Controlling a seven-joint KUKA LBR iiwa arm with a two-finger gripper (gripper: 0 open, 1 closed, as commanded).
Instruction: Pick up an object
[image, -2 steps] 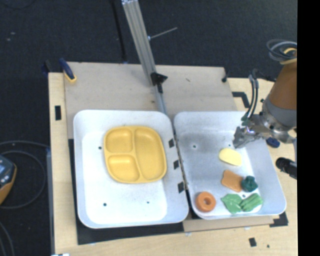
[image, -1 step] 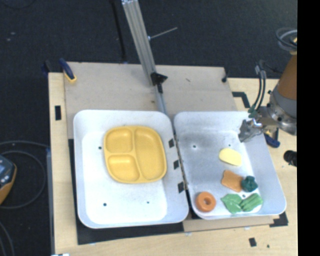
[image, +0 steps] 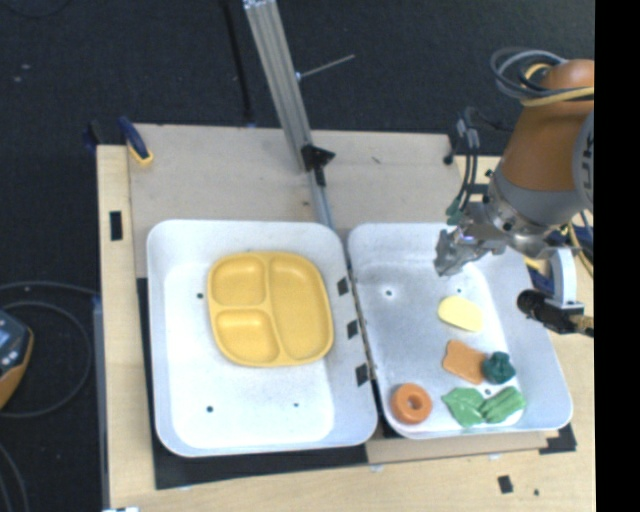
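nearest the lens, an orange ring (image: 411, 402) sits in the right bin (image: 400, 262) beside a green leafy piece (image: 483, 406), with a dark green lump (image: 498, 367) touching an orange slab (image: 463, 361) behind them. farther back lies a pale yellow wedge (image: 460, 314). gripper (image: 452, 252) hovers above that bin's rear, its grip state impossible to tell. left bin (image: 178, 412) holds a yellow divided plate (image: 270, 307).

Five small things to pick from, all in the lower right of the frame.

Below my reach lie a pale yellow wedge (image: 460, 313), flat; an orange-brown slab (image: 462, 360) under it, touching a dark teal lump (image: 498, 367); a green leafy piece (image: 484, 405) along the bottom edge; and an orange ring (image: 411, 402) lying flat at lower left.
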